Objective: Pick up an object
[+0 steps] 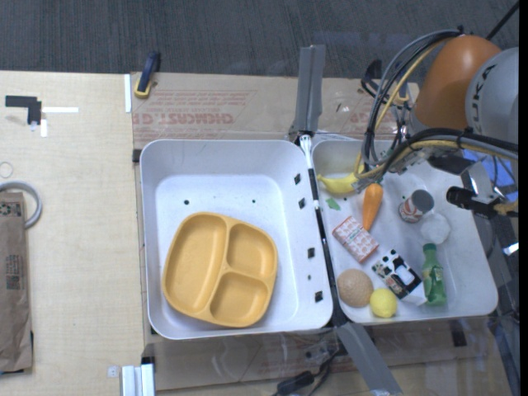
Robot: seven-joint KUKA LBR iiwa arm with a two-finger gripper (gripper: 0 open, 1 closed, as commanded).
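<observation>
The right bin (474, 299) holds several small items: a banana (340, 183) at the back left, an orange carrot (372, 205) beside it, a red-and-white box (355, 239), a small can (415, 206), a green bottle (432, 275), a black-and-white cow toy (394, 272), a brown ball (355, 288) and a lemon (383, 303). My gripper (401, 155) hangs over the back of this bin, half hidden behind looping cables, just right of the banana and above the carrot and can. Nothing shows as lifted.
The left bin (165, 172) carries a yellow divided plate (221, 268). The arm's orange band (458, 81) and grey links cover the right bin's back right corner. A brown paper bag (12, 279) lies on the bench at far left.
</observation>
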